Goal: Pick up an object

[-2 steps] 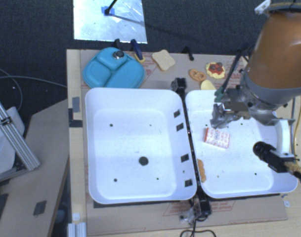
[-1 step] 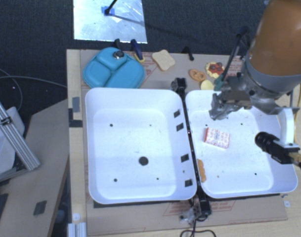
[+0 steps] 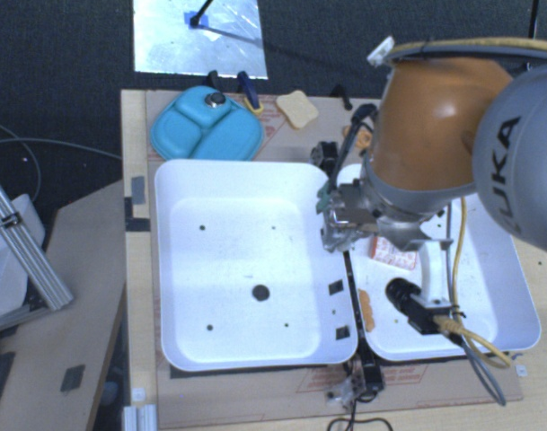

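Hovering hand (image 3: pixel 338 227), above bin divider (image 3: pixel 349 281), fingers hidden

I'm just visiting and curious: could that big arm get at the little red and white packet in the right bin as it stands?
Probably yes. The red and white packet lies in the right bin, right beside the arm's wrist, with nothing lying on top of it.
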Robot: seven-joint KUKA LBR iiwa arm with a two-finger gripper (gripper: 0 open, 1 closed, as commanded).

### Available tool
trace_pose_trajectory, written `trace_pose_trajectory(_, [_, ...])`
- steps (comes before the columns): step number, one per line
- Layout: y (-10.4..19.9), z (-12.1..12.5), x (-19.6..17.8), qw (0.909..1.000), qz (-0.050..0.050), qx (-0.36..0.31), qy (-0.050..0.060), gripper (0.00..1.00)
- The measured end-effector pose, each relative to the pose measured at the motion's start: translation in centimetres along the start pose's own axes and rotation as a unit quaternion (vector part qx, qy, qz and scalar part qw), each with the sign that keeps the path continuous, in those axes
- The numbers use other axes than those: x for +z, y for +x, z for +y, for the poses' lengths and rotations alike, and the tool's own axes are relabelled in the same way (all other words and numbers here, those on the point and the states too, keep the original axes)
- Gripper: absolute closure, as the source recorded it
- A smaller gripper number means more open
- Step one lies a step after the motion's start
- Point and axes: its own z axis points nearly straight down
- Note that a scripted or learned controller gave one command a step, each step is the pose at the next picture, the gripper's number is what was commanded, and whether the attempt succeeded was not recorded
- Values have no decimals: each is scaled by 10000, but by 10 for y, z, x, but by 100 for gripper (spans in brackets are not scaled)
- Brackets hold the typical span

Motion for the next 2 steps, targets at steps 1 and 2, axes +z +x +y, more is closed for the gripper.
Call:
trace_pose_trajectory(1, [-4, 12, -115, 9999, 15, 19, -108, 100])
trace_pose_trajectory(2, [-42, 0, -127, 10000, 0, 51, -62, 100])
